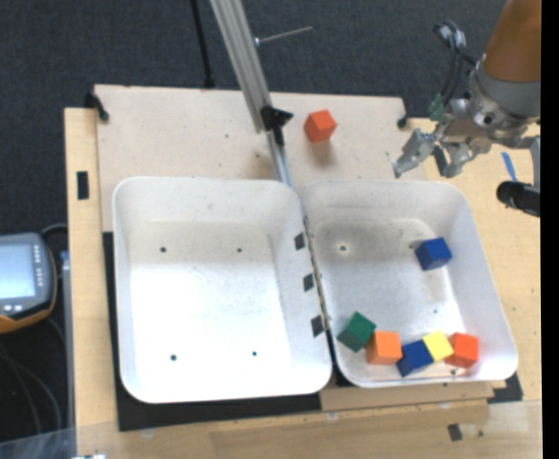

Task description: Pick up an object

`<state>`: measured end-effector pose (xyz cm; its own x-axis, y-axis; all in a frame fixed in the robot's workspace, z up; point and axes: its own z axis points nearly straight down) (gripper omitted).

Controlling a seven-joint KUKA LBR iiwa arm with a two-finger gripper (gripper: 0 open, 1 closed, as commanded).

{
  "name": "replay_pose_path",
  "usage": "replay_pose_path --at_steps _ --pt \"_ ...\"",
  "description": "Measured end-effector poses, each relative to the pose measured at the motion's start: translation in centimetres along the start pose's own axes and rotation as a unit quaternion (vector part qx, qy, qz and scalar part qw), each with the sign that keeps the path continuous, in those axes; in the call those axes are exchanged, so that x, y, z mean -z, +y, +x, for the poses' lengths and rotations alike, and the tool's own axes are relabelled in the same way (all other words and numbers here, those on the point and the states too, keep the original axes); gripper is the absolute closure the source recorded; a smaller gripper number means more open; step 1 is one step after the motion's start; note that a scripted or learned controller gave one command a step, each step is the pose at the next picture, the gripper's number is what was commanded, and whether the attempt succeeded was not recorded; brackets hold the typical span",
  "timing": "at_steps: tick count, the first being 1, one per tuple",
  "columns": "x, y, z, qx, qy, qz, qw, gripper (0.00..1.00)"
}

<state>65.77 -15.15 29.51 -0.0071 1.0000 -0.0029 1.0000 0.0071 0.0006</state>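
Tool is seen open, nothing held, above far rim of right white bin; small blue cube lies inside.

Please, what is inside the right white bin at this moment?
Inside the right bin: a blue cube alone, and near its front wall a green cube, orange cube, second blue cube, yellow cube and red-orange cube. Nothing visibly covers them.
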Motion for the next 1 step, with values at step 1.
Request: replay_pose_path --at_steps 1 --pt "0.35 -6.59 -0.25 -0.004 0.001 0.000 1.0000 0.00"
